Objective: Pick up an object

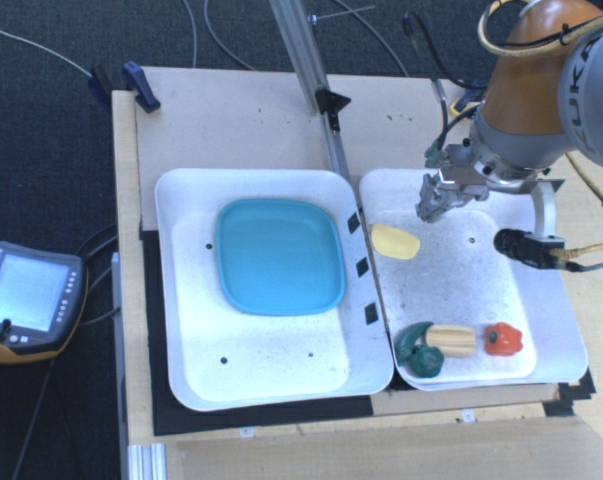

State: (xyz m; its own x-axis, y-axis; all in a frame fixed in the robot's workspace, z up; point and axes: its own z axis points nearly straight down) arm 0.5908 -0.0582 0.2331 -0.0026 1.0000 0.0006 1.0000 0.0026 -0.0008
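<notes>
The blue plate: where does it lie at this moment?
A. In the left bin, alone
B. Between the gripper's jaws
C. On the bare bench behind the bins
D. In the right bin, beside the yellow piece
A: the blue plate lies flat in the left bin, while the yellow piece, the green, tan and red items and the gripper are all over the right bin.
</notes>
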